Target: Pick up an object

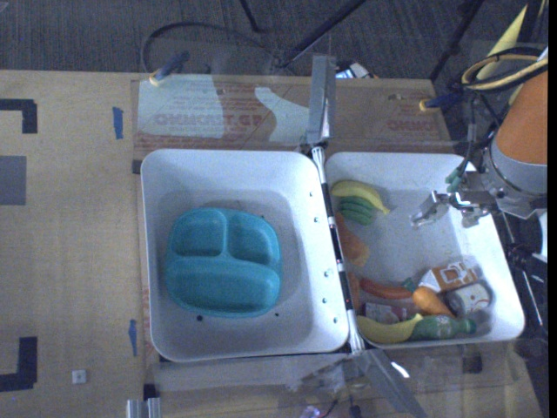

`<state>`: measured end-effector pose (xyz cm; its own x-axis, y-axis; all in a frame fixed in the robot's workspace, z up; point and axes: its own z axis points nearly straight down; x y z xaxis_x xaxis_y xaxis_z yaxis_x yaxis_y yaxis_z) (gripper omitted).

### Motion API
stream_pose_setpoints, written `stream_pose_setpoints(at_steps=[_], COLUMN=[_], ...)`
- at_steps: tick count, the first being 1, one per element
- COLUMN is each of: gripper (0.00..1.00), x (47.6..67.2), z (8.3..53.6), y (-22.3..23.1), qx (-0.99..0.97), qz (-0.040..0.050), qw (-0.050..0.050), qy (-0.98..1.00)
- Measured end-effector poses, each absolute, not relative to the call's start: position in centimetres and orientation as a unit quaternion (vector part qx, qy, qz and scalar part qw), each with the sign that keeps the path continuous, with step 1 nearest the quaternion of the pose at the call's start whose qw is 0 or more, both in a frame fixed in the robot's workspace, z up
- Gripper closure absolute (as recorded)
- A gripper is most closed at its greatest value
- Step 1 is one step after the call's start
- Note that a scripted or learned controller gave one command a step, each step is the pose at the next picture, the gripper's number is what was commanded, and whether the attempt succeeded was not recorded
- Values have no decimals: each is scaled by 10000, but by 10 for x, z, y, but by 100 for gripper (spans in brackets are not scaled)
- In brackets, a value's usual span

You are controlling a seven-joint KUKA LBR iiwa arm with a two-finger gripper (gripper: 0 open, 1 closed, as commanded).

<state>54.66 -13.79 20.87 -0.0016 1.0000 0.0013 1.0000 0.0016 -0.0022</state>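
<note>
Camera view shows the hand (446,205), its grip unreadable, hovering over the right shallow white bin (508,273) in the approach step, with the yellow plastic banana (360,194) at the bin's far-left corner, so next it must descend onto one item.

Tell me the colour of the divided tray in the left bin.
The divided tray is teal blue, seen clearly in the camera view, lying in the left bin.

Two white bins (157,233) (505,277); one teal divided plate (224,261); two yellow bananas (359,192) (387,328); one carrot (431,301)
</note>
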Motion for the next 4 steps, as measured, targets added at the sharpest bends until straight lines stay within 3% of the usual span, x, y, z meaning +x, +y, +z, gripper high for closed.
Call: stream_pose_setpoints(at_steps=[1, 2, 3, 4], gripper=[0, 0, 0, 100], x=[514, 487, 480, 486], z=[128, 95, 116, 130], y=[-209, -172, -162, -164], qx=[-6849, -6497, -5649, -5669], qz=[2, -41, -9, -38], qw=[8, -151, -29, -122], qy=[-7286, -7600, -8252, -8237])
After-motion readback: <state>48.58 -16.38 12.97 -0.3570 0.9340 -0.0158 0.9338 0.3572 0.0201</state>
